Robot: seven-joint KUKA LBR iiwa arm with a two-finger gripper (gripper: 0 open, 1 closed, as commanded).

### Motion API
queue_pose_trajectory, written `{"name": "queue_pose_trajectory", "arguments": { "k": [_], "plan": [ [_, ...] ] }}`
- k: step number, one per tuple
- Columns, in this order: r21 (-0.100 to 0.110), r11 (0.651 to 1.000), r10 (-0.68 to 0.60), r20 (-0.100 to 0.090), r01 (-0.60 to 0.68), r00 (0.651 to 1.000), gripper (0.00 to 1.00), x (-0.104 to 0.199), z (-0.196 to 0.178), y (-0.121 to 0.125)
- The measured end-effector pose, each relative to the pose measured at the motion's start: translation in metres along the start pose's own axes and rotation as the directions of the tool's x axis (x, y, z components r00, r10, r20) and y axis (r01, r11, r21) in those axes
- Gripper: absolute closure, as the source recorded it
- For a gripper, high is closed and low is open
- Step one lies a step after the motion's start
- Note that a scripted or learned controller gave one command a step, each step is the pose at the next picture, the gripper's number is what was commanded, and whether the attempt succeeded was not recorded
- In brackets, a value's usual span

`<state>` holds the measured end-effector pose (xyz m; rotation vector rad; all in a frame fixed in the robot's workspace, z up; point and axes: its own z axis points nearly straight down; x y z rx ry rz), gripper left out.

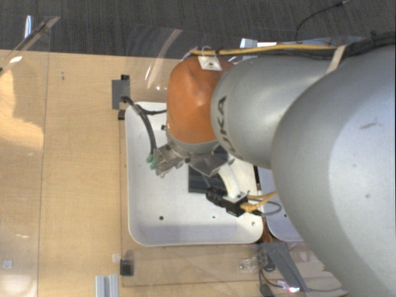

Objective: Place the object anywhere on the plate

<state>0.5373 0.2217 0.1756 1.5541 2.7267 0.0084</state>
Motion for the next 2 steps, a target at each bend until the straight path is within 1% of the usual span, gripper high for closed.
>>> {"name": "queue_pose_trajectory", "arguments": {
  "k": [1,2],
  "plan": [
    [-0.015,0.98,-0.198,0.004,0.198,0.98,1.0,0.003,0.082,-0.051],
    [-0.003,0.963,-0.27,0.002,0.27,0.963,1.0,0.003,-0.062,-0.011]
  ]
}}
